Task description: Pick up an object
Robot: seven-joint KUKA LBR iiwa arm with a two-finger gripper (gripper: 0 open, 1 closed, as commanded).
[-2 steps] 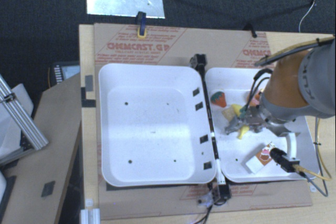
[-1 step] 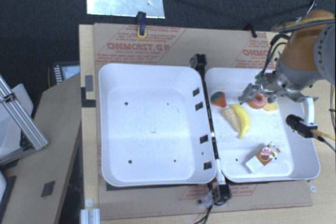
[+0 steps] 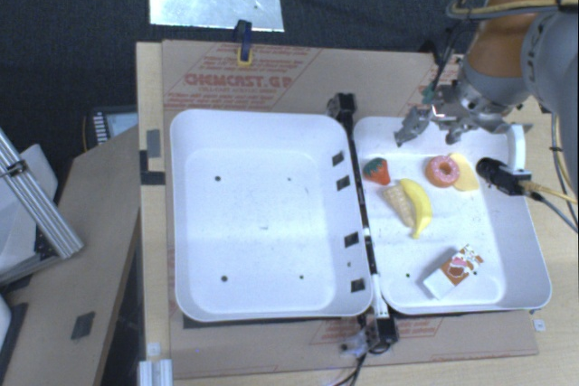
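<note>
Nearest you, a small red-and-white carton [image 3: 455,270] lies at the front of the right bin [image 3: 520,280]. Behind it sit a banana [image 3: 412,205], a strawberry [image 3: 376,169] and a pink doughnut [image 3: 442,171]. Your gripper [image 3: 432,126] hangs over the bin's rear edge, fingers spread, nothing between them. Judged stage: approach, no grasp made. The doughnut lies just forward of the gripper, the strawberry forward and to its left. You need to choose one, align above it and descend.
</note>
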